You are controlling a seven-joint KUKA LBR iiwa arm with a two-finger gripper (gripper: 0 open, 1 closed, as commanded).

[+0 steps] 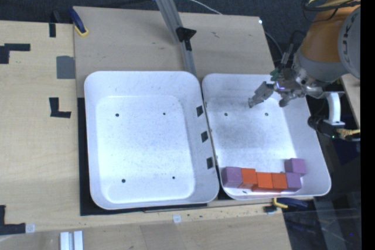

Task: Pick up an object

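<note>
A row of blocks lies along the front wall of the right bin (pixel 304 143): a purple block (pixel 233 175) at the left, orange blocks (pixel 265 180) in the middle, and purple blocks (pixel 296 171) stacked at the right end. My gripper (pixel 270 96) hangs over the back right part of this bin, far from the blocks. Its two fingers (pixel 258 95) are spread apart, with nothing between them.
The left bin (pixel 94 126) sits beside the right one on the wooden bench. A slanted metal pole (pixel 167 3) rises behind the bins. A blue and yellow clamp (pixel 78 23) lies at the back left, and another (pixel 287 203) sits at the bench's front edge.
</note>
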